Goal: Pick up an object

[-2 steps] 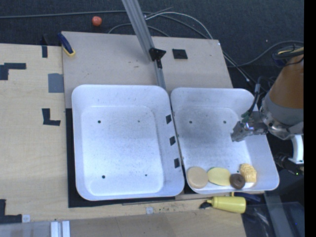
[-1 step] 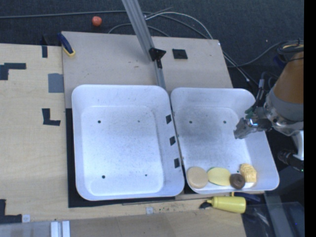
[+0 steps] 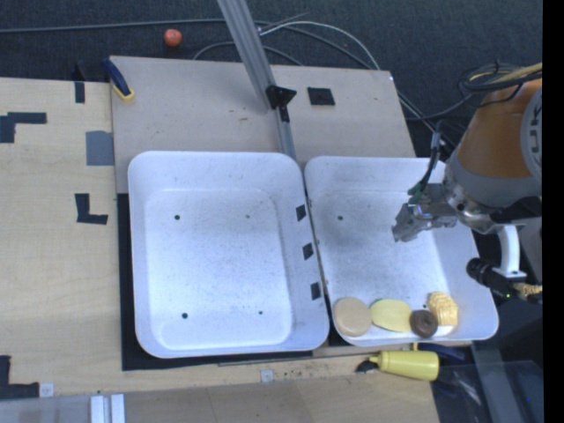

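we take the right-hand shallow white plastic bin (image 3: 370, 192) as our landmark. four small things lie in a row along its near wall: a round tan cookie-like disc (image 3: 352, 316) toward the corner nearest the left-hand white bin (image 3: 211, 170), a flat pale-yellow oval piece (image 3: 389, 315) touching it on the far side from that corner, then a small dark brown ring-shaped piece (image 3: 424, 323), and a yellow ridged corn-cob-like piece (image 3: 441, 307) just behind the ring. the grey two-finger gripper (image 3: 411, 221) hangs over the bin's middle, toward its right wall, well apart from the row and with nothing seen in it; we cannot tell how it is set, since it reads as one grey mass from above. we judge all four pieces to be light, rigid toy food, probably smooth plastic and a little slippery, not fragile. the tan disc looks the easiest pick: it has free floor on one side, so we would close across its rim. the crowded ring and corn piece sit close to the wall and could skid away. a yellow-handled tool (image 3: 408, 364) lies outside the bin, just beyond its near wall.
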### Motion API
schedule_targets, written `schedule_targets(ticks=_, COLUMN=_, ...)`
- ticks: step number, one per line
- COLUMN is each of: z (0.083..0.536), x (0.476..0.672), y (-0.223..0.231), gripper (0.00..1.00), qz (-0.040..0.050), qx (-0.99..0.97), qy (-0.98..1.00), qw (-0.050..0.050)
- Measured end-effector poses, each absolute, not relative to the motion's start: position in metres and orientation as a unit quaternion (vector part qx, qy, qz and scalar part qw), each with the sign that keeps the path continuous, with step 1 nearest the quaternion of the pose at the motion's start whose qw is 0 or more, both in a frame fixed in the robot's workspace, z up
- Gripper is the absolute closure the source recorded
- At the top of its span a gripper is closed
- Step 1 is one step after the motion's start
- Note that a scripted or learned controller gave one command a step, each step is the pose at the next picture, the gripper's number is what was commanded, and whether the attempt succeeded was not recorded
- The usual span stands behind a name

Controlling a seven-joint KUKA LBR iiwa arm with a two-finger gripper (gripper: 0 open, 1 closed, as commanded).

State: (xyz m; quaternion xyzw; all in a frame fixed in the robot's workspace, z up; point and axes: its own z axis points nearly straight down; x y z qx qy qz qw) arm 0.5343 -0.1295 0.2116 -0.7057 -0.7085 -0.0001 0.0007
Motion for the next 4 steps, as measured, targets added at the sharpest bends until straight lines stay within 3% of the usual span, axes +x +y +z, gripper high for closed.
schedule_targets(ticks=4, z=0.234, x=0.599, y=0.049, gripper=1.0, qz=-0.0005, qx=-0.705, qy=-0.709, qw=0.0)
